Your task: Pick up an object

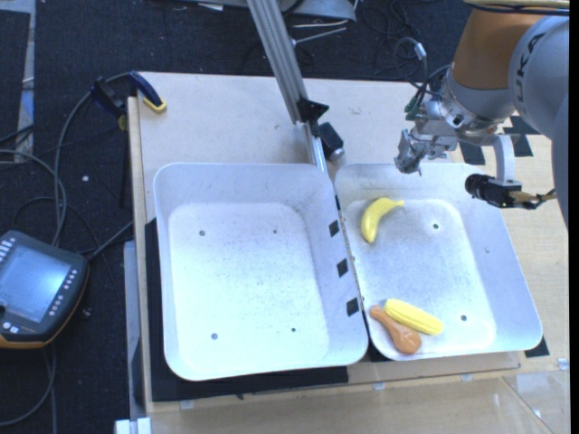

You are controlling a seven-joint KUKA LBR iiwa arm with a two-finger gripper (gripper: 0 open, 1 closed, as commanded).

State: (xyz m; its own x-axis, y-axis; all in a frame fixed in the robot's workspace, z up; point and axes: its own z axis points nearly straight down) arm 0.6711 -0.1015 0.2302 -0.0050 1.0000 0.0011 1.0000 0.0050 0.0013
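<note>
Hanging above the far edge of the right bin point(507, 287), the gripper point(412, 161) carries nothing that I can see; how wide it stands I cannot tell. Nothing is picked up yet. That bin holds a banana point(378, 217) near its far left, and a yellow corn cob point(414, 316) touching an orange piece point(398, 331) at its near edge. Beside it lies the left bin point(172, 206).
</note>
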